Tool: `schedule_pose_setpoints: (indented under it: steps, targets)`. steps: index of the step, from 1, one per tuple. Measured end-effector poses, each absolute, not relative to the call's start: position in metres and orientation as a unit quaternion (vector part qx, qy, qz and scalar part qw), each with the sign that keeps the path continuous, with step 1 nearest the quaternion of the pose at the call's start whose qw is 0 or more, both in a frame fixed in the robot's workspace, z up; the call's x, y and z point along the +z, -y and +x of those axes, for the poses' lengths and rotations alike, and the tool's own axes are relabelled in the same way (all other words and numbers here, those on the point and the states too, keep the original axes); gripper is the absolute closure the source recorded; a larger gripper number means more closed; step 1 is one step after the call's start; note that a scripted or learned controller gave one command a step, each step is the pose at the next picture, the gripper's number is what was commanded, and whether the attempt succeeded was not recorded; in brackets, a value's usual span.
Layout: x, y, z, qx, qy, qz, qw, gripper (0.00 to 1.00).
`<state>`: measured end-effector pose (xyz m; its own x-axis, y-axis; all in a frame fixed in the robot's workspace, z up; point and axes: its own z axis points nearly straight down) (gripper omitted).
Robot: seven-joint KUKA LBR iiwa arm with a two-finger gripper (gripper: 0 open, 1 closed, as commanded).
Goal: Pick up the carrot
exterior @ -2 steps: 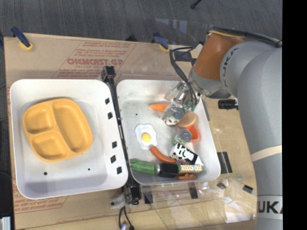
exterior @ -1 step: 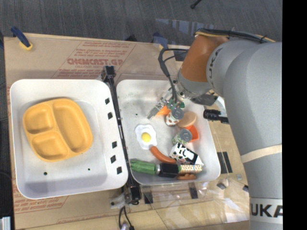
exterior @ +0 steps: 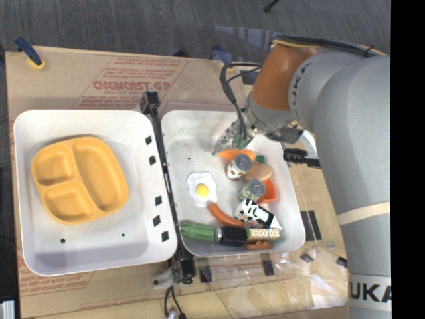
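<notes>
A cardboard-covered bench (exterior: 99, 78) bears two shallow white bins side by side. In the right bin (exterior: 174, 178), near its far right part, the carrot (exterior: 234, 155) is seen lying flat, just beside the gripper (exterior: 232, 138), which is lowered close above the orange end; whether it is open or closed cannot be told. Just below the carrot, small cans (exterior: 242, 165) are crowded together. A fried egg (exterior: 202, 189), a sausage (exterior: 223, 214) and a green vegetable (exterior: 197, 231) lie nearer. A yellow divided tray (exterior: 78, 178) is set in the left bin (exterior: 26, 131).
</notes>
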<state>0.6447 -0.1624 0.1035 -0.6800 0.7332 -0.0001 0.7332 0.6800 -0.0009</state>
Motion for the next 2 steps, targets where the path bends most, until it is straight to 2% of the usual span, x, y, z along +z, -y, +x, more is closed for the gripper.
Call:
schedule_pose_setpoints:
  steps: [1,2]
  targets:
    - [0.124,0.195,0.611,0.0010,0.808,-0.590,0.001,1.00]
    - [0.091,0.186,0.645,0.0012,0.714,-0.700,0.001,1.00]
